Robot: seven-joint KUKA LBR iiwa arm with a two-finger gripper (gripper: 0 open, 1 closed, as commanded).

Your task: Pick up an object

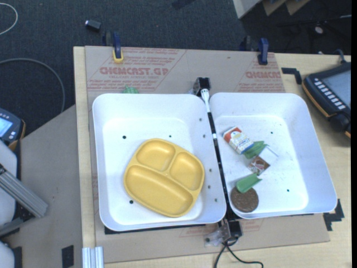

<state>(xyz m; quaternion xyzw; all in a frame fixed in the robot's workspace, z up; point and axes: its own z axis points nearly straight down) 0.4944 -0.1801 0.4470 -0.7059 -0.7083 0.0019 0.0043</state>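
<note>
The left shallow white bin (106,149) on the desk holds a yellow three-compartment plastic tray (163,175), lying flat toward its front. The right white bin (312,149) holds a small red-and-white packet (238,139), a green leaf-shaped piece (247,181) and a brown round disc (245,200), close together near its left side. Judging from this, the pick has not begun; the jaws' state I cannot tell. Next comes choosing a target and descending over it

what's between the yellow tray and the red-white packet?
In the camera view: bare floor of the left bin, then the two bins' touching rims with a black strip along the seam. No loose items between the yellow tray and packet.
</note>
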